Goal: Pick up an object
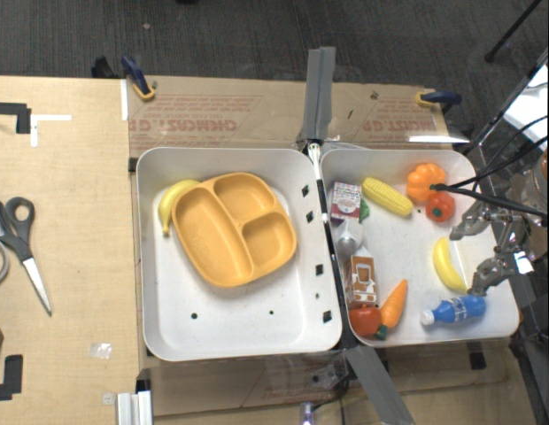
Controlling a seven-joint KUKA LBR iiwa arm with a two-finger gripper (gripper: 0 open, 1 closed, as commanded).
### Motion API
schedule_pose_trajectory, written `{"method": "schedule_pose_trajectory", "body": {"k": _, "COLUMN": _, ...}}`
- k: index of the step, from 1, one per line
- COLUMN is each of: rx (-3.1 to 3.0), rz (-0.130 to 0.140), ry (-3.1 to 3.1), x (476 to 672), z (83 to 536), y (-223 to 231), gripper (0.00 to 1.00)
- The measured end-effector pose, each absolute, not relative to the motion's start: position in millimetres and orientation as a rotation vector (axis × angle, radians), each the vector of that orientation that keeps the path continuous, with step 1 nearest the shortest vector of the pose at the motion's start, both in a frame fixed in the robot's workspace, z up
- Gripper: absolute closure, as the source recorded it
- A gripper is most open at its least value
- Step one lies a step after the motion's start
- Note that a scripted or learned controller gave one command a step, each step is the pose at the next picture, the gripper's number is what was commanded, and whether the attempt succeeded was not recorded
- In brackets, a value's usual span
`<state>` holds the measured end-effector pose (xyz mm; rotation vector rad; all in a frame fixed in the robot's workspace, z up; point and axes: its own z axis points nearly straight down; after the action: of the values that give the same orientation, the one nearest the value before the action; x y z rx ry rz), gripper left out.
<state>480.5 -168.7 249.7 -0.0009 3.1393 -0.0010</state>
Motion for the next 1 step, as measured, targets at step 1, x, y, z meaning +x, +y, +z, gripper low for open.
{"method": "schedule_pose_trajectory", "body": {"k": 1, "rx": -0.27, "rz": 0.0, "ry": 3.129, "x": 482.5, "z": 121.5, "y": -181.6, "gripper": 0.0}}
